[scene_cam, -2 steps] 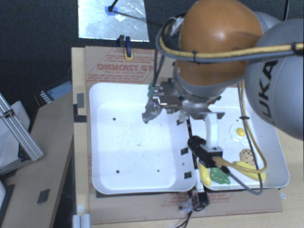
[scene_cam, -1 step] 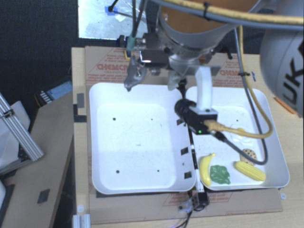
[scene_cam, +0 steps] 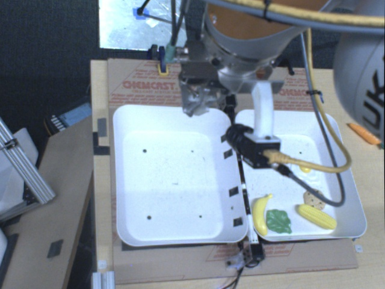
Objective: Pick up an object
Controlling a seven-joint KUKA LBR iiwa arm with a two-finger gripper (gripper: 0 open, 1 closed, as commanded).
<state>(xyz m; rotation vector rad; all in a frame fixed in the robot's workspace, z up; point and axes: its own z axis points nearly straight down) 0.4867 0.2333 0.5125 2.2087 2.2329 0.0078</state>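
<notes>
The arm's grey-and-orange wrist (scene_cam: 258,17) loomed closest to the lens, at the far side of the scene. Below it the gripper (scene_cam: 197,100) hung over the far rim of the left bin (scene_cam: 168,179); its opening was too murky to judge, and nothing showed in its grasp. The candidates lay well apart from it, in the right bin's (scene_cam: 298,144) near corner: a banana (scene_cam: 260,213) touching a green piece (scene_cam: 278,221), and perhaps a corn cob (scene_cam: 316,216). Descending here would probably close on bare plastic.
</notes>
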